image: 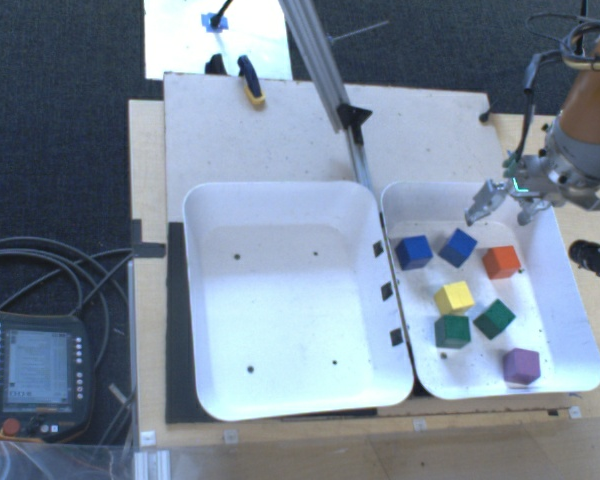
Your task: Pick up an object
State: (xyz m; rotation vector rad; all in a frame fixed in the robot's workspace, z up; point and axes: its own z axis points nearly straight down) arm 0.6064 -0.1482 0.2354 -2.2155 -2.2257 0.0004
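Orange cube (501, 262), square-on, no long axis

Blue cubes (413, 252), orange cube (501, 262), purple cube (521, 365), white bins (210, 368).

- the scene is lit brightly and evenly from above; no single lamp can be made out.
- the two white bins (290, 308) are rendered near white, with detail washed out along their rims.
- strong glare is seen on the pale sheet (215, 23) at the top, where the surface is blown out.
- only soft, short shadows are cast beside the coloured cubes (458, 298); a faint shade is seen along the inner walls of the left bin.
- the dark carpet (60, 98) is kept deep but its texture is still readable.
- focus is moderate overall; the arm (590, 108) at the right is slightly blurred, and fine edges are softened by low resolution.
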